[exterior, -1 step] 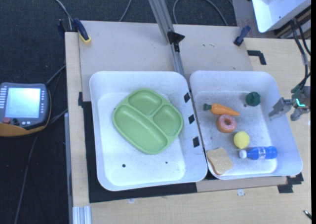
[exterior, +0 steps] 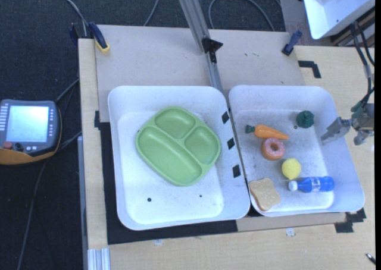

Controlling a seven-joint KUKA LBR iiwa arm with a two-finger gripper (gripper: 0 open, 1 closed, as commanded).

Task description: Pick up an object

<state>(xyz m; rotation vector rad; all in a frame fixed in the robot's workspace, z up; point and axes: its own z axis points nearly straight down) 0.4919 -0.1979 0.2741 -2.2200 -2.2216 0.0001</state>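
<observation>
The right bin (exterior: pixel 268 103) holds several toys: an orange carrot (exterior: pixel 267 132), a pink donut (exterior: pixel 273 148), a yellow lemon (exterior: pixel 291 168), a blue bottle (exterior: pixel 313 185) lying on its side, a slice of bread (exterior: pixel 265 194) and a dark green piece (exterior: pixel 305 119). My gripper (exterior: pixel 346 134) hangs over the bin's right rim, to the right of the green piece and the donut. Its fingers are spread, open, with nothing between them. A green divided plate (exterior: pixel 177 144) lies in the left bin (exterior: pixel 169 206).
A metal pole (exterior: pixel 202 31) slants down from the top to the gap between the bins. A teach pendant (exterior: pixel 27 129) lies on the floor at the left. Blue clamps (exterior: pixel 98 38) grip the bench's back corners.
</observation>
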